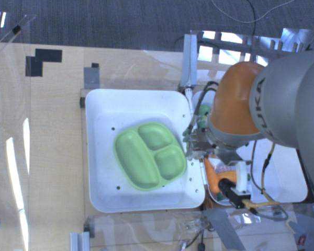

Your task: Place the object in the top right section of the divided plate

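From the camera above, the pale wooden tabletop (47, 156) carries two shallow white bins side by side. The left bin (102, 114) holds one green divided plate (149, 155), lying tilted, with three sections: one long and two smaller. The right bin (290, 177) is mostly covered by the one grey arm (293, 98) and its orange band (238, 106). One orange object (212, 177) lies in the right bin near its left wall, beneath the wrist, well apart from the plate's sections. The pincer (196, 140) hangs over the wall between the bins, beside the plate's right edge; whether it is spread or pressed together I cannot tell, and nothing is visibly held.
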Controlling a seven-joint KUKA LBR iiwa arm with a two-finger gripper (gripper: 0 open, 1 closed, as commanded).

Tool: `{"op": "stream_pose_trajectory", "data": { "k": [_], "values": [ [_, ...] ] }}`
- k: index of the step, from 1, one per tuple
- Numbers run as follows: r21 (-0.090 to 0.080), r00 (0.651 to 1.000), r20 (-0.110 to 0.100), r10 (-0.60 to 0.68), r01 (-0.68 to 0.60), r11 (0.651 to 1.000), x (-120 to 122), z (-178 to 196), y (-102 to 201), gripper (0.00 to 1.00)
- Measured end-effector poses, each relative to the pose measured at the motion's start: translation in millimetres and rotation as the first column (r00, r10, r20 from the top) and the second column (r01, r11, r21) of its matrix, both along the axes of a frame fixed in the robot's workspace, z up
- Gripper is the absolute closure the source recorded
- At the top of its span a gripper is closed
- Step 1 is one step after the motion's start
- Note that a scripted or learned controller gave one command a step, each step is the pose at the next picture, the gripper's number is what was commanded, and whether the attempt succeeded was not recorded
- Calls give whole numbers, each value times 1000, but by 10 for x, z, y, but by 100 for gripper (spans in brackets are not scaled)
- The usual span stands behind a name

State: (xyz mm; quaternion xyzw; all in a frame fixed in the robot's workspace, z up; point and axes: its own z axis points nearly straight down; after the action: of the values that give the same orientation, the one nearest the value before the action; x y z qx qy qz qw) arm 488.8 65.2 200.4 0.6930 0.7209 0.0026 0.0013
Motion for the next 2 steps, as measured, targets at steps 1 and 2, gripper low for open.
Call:
{"op": "stream_pose_trajectory", "data": {
  "k": [1,2],
  "values": [
    [3,996,27,82,-82,997,71,-859,672,100],
    [6,981,33,192,-193,981,244,-937,687,100]
  ]
}}
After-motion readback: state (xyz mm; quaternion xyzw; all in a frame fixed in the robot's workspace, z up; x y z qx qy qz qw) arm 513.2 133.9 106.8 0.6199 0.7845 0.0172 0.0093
